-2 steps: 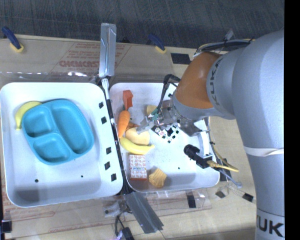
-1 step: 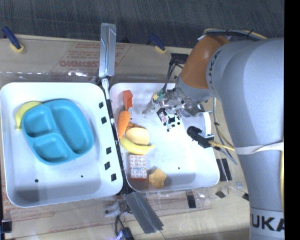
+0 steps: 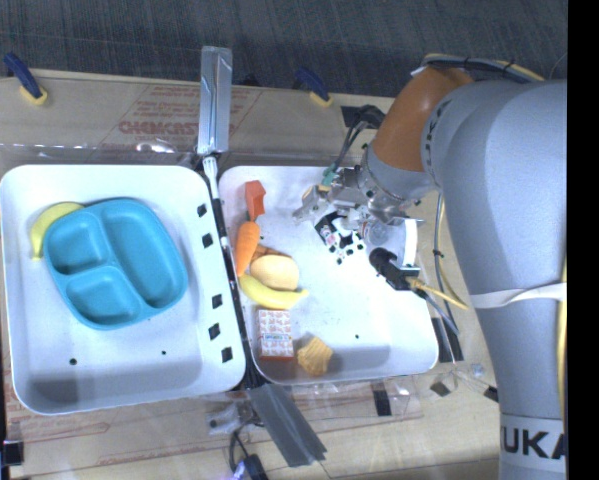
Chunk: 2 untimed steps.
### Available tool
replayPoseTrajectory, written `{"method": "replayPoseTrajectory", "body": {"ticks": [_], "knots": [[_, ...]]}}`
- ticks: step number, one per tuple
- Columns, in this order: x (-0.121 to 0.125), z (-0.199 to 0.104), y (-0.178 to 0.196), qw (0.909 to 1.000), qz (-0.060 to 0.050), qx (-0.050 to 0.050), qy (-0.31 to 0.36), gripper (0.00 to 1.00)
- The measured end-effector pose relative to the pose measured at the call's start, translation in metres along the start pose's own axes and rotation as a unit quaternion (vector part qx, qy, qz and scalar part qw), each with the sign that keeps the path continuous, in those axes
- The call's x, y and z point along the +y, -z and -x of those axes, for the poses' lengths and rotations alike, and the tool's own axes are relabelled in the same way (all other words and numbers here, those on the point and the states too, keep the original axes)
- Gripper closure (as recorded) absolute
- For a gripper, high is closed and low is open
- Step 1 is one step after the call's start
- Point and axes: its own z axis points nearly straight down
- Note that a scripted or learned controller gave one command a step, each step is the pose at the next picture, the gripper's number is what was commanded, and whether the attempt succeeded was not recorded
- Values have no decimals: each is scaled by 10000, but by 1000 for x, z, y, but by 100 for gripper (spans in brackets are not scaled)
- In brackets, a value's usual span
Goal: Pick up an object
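Over the right bin's [image 3: 419, 353] far right corner our gripper [image 3: 344, 230] is hovering — whether it's gripping, we cannot tell.

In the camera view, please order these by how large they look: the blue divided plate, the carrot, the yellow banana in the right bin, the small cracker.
1. blue divided plate
2. carrot and banana: look alike, not ranked
3. cracker

Dark carpet floor [image 3: 129, 13] beyond cardboard-covered bench [image 3: 109, 103]; blue clamps [image 3: 24, 76] on bench edge.
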Motion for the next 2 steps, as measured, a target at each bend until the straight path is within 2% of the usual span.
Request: {"method": "replayPoseTrajectory", "body": {"ticks": [1,2], "knots": [[2,1,-1,9988,-46,-33,490,0],[0,-1,-1,9980,-42,-60,634,0]]}}
